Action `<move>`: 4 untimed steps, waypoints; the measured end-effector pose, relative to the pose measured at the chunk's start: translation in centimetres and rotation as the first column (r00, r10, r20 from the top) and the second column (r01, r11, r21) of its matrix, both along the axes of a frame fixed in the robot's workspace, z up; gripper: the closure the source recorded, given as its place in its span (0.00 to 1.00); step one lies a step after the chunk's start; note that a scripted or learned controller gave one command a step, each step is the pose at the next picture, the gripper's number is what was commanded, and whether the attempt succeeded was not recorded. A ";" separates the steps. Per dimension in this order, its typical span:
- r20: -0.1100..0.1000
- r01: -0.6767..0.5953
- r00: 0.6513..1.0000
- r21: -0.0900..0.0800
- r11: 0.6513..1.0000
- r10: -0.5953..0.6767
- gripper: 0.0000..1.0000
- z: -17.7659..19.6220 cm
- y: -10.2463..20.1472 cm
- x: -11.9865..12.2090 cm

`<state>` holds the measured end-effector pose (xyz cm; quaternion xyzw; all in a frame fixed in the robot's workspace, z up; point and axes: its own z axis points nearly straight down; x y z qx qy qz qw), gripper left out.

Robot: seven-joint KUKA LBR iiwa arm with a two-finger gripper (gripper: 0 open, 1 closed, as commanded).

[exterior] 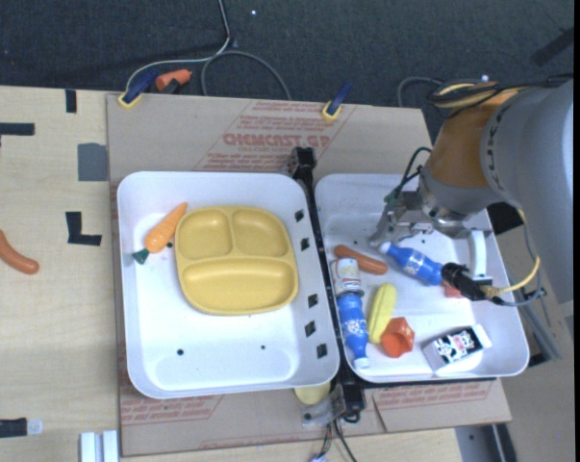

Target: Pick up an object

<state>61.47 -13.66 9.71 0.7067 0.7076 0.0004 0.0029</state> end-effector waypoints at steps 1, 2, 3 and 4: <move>0.002 0.003 1.000 0.002 1.000 -0.003 1.00 10.1 -0.4 -5.4; -0.005 0.001 1.000 0.004 1.000 -0.001 0.00 9.4 -0.3 -5.4; -0.007 0.003 1.000 0.001 1.000 -0.003 0.00 4.2 -6.7 -0.5; 0.006 -0.003 1.000 0.001 1.000 0.003 0.00 11.8 -5.1 5.7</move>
